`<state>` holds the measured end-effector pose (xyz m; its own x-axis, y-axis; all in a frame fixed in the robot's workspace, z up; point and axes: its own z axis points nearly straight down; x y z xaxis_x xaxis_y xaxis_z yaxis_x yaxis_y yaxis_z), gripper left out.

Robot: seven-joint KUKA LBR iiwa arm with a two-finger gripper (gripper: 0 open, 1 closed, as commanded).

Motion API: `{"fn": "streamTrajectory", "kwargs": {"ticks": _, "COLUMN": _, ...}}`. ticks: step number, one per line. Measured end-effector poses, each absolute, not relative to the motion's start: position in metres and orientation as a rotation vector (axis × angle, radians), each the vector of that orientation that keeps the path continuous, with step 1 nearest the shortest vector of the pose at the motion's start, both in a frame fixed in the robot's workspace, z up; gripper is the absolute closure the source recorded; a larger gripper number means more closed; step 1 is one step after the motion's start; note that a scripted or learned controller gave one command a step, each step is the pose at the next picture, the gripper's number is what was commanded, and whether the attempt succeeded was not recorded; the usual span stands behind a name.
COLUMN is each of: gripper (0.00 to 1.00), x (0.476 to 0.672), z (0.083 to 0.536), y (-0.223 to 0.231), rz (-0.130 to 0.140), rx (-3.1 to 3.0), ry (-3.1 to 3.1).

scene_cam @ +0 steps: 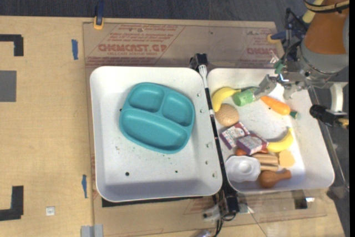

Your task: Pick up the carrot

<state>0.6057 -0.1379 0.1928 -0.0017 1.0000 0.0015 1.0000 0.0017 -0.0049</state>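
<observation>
The carrot [275, 105] is orange with a small green tip. It lies slantwise on the floor of the right bin [316, 136], near its far right corner. My gripper [274, 92] hangs over that corner, directly above the carrot's upper side. Its two grey fingers [265, 86] are spread apart, so it is open, and nothing shows between them. The carrot is just under the fingertips in the image; I cannot tell whether they touch it.
A green piece [242, 98] and a banana [221, 96] lie close to the carrot's left. Below are a brown roll [227, 114], a purple packet [241, 136], a second banana [280, 143], a white cup [242, 166] and a drumstick [272, 176]. The left bin [105, 164] holds a teal divided plate [157, 116].
</observation>
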Motion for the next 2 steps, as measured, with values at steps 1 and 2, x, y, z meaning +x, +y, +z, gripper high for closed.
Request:
{"fn": "streamTrajectory", "kwargs": {"ticks": 1, "gripper": 0.0, "x": 0.624, "z": 0.12, "y": -0.166, "rz": -0.003, "rx": -2.364, "ry": -2.077}}
{"fn": "streamTrajectory", "kwargs": {"ticks": 2, "gripper": 0.0, "x": 0.566, "z": 0.089, "y": -0.157, "rz": -0.01, "rx": -2.45, "ry": -1.977}}
